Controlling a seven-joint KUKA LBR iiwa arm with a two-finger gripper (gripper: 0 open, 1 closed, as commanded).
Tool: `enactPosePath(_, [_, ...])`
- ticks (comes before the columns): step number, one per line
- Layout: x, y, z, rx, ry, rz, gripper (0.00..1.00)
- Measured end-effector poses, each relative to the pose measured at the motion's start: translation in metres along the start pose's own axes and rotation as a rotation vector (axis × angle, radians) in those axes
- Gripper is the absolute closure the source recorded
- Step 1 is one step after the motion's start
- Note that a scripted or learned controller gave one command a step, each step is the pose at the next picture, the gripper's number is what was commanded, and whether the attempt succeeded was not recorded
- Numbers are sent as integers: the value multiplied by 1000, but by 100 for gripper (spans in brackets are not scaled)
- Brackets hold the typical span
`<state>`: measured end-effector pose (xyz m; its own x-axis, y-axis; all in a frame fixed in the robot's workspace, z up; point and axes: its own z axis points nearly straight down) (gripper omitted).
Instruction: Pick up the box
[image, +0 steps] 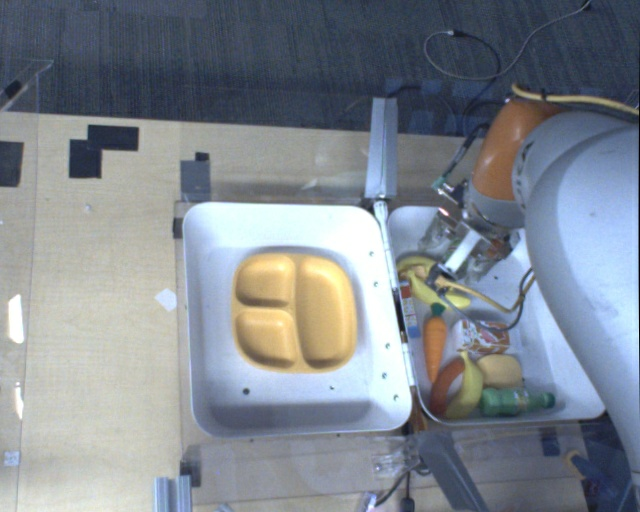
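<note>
At three o'clock in the view, the grey arm (585, 260) with its orange band (500, 150) fills the right side, reaching in over the right bin. Beneath everything lies the light wooden desk (90, 300), with dark carpeted floor (250, 50) along twelve o'clock.

The left bin (205, 400), white and shallow, sits at the centre. Inside it, near its middle, rests a yellow three-compartment tray (296, 310), with two smaller sections at nine o'clock and one long section at three o'clock.

The right bin (405, 225) touches the left one along a metal rail and is partly covered by the arm. The end effector (462, 250) hangs at the bin's twelve o'clock end, just above a yellow banana (425, 280); whether its fingers are apart or together cannot be told, and nothing is seen between them.

Toward six o'clock from the banana stands an orange carrot (434, 340) with a green top. Just beside it, at three o'clock, lies a small printed box (488, 338), partly hidden under cables and neighbouring items. Below that sit a pale potato-like item (503, 371), a second banana (466, 395) curving round a red item (445, 382), and a green bottle (515, 402) lying on its side at the bin's six o'clock edge.
</note>
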<state>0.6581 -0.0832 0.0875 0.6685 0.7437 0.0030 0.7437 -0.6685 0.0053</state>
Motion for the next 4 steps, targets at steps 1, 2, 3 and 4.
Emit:
enactPosePath(1, [0,1,-13,3,0,-1,100])
enactPosePath(2, [99,-86,-99,3,2,-22,100])
enactPosePath(3, [100,-86,-110,0,4,-29,100])
enactPosePath(4, [100,-86,-110,0,4,-29,0])
